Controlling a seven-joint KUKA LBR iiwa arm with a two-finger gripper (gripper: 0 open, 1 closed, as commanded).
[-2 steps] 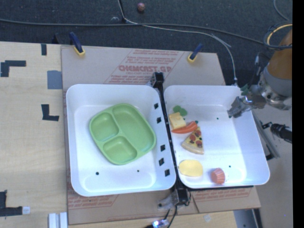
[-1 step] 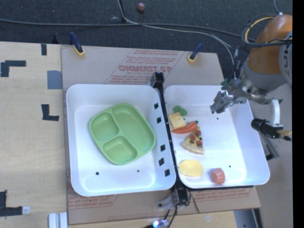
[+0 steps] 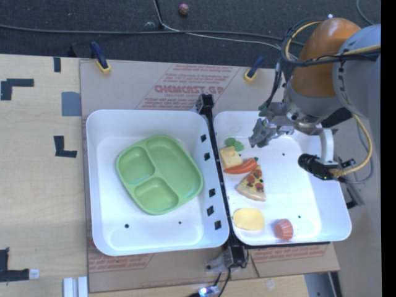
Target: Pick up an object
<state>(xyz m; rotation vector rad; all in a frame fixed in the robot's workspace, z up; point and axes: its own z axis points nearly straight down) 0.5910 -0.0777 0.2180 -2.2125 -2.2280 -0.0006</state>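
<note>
**Visitor:** Where are you at this moment?

**Arm:** My gripper (image 3: 262, 133) hangs over the upper part of the right-hand shallow white plastic bin (image 3: 322, 212), near the divider. Whether my jaws are open or closed, I cannot tell from this angle; they are a dark cluster against the white floor, and I see nothing between them.

**Visitor:** What lies in that bin?

**Arm:** Toy food. Just beside my gripper, to the left, sits a small green leafy piece (image 3: 234, 144) touching a pale yellow cheese-like block (image 3: 230, 158). Against that block's lower edge lies a long red-orange chilli-shaped piece (image 3: 241, 166). Its long axis runs nearly across the bin, tilted a little, with the right end higher and pointing toward the bin's middle. Below it rests a triangular pizza slice with red toppings (image 3: 252, 185); its long axis runs diagonally, the narrow tip toward the upper right and the crust toward the lower left. Nearer the front wall sit a flat yellow oval piece (image 3: 249, 219) and, just to its right but apart, a small red cylindrical piece (image 3: 284, 229).

**Visitor:** And the other bin?

**Arm:** The left-hand shallow white bin (image 3: 105, 184) holds a light green plastic tray with three compartments (image 3: 159, 174), lying flat and turned at a slant.
</note>
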